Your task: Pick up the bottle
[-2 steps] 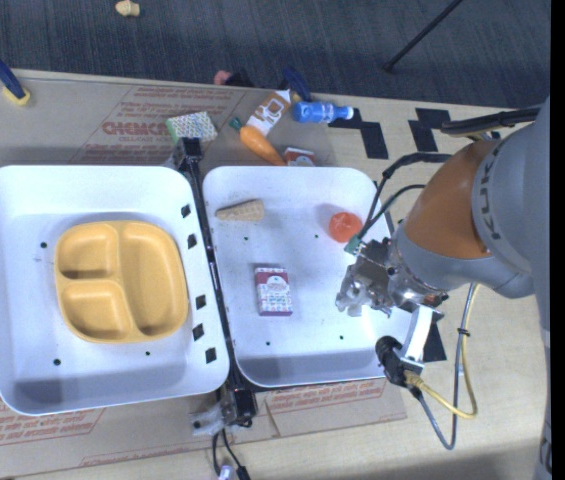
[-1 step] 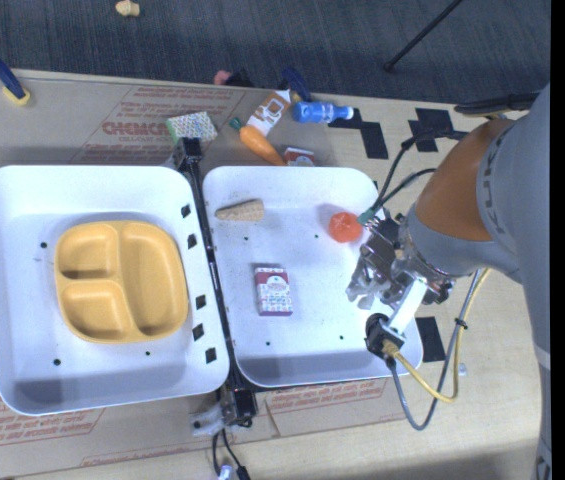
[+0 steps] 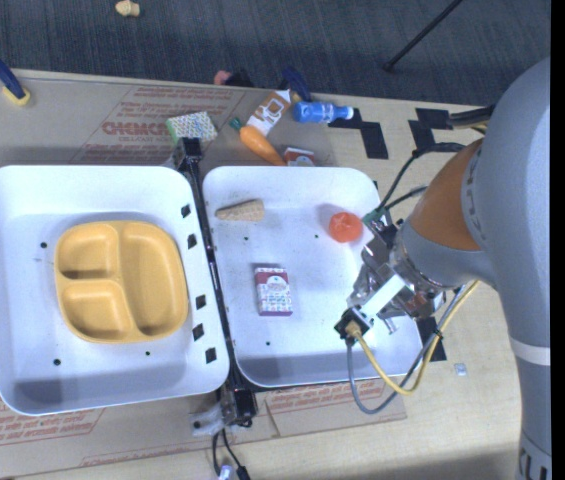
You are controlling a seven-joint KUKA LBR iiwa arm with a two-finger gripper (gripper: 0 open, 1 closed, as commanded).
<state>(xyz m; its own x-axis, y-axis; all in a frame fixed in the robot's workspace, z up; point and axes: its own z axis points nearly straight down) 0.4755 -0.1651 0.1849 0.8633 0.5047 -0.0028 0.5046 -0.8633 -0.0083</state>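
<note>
A small blue bottle (image 3: pixel 319 113) lies on its side on the cardboard behind the right bin (image 3: pixel 292 368), outside it. Next to it lies a white and orange bottle-like item (image 3: pixel 271 112). My gripper (image 3: pixel 380 264) hangs low over the right edge of the right bin, just below a red round thing (image 3: pixel 344 227), and far from the blue bottle. The wrist hides much of the gripper. I see nothing held in it.
In the right bin lie a tan cone-shaped item (image 3: pixel 239 209) and a red box (image 3: pixel 274 290). A yellow divided plate (image 3: pixel 122 278) sits in the left bin (image 3: pixel 2 268). An orange carrot (image 3: pixel 261 145) and a green sponge (image 3: pixel 191 126) lie behind the bins.
</note>
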